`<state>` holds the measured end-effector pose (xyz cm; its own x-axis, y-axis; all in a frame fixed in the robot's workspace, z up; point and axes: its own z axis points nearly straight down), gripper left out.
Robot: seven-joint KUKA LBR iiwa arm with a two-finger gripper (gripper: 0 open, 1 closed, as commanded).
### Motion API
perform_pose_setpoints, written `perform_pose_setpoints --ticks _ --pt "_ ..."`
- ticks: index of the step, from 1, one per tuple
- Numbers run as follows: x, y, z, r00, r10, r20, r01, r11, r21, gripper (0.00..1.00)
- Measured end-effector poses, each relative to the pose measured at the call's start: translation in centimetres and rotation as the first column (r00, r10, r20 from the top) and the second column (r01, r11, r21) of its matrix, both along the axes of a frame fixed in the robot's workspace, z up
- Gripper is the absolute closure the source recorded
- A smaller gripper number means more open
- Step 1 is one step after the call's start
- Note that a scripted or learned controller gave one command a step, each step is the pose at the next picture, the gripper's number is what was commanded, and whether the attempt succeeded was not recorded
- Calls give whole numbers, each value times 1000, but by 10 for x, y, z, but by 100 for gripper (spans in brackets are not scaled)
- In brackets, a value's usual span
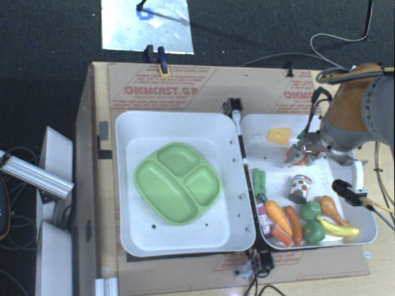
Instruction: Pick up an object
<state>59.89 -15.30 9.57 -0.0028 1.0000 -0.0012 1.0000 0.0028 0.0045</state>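
yellow block (pixel 279 135) in right bin (pixel 370 227): light, stiff; take by flat sides. hand (pixel 299 154) just beside; grip state unclear.

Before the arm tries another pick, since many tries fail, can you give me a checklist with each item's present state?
1. Gripper is over the right white bin, near its far end: ok.
2. Something held between the fingers: cannot tell, too small and cluttered there.
3. Yellow block lies apart from other items, beside the gripper: ok as a target.
4. Orange carrots, green pepper and yellow banana crowd the near end, touching: not ok for a clean grasp.
5. Green divided plate sits alone in the left white bin: ok.
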Motion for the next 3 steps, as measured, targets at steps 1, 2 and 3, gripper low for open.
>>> perform_pose_setpoints --ticks 1,2,3 --pt "-35 57 115 1000 2 1 -2 1000 1 100" --pt "-35 56 114 1000 0 -2 0 1000 1 0" --pt "-36 -8 64 1000 -3 -5 3 1000 -1 0"
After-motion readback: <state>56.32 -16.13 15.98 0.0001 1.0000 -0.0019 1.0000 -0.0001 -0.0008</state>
